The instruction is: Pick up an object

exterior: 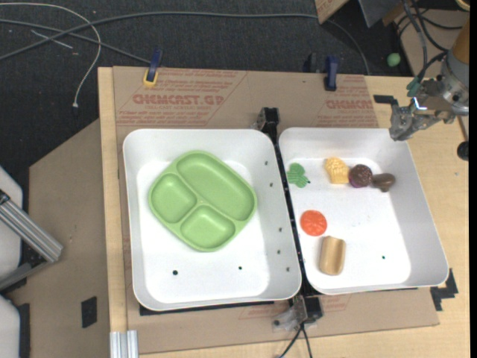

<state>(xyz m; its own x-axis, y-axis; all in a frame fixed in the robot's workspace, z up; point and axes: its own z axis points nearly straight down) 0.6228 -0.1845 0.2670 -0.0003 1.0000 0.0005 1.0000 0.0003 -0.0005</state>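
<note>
**Objects lie near and left of the gripper**

In the right white bin [417, 222], a tan cylinder [332, 255] lies nearest, then an orange disc [313, 222], a yellow block [337, 171] and a dark ball [361, 175]. The gripper [403, 124] hangs over the far right corner; its state cannot be told.

Divided tray [203, 200] in left bin [149, 274]; six small objects (clustered) [339, 200] in right bin [402, 252]

Printed text, red, on the cardboard sheet [223, 95] under the bins:
- Above the left bin [141, 200]: "CHEMCAST GP", with a smaller line beneath, too small to read.
- Above the right bin [425, 222]: the same print, partly covered, "...EMCAST" legible.

No other markings can be read.
</note>
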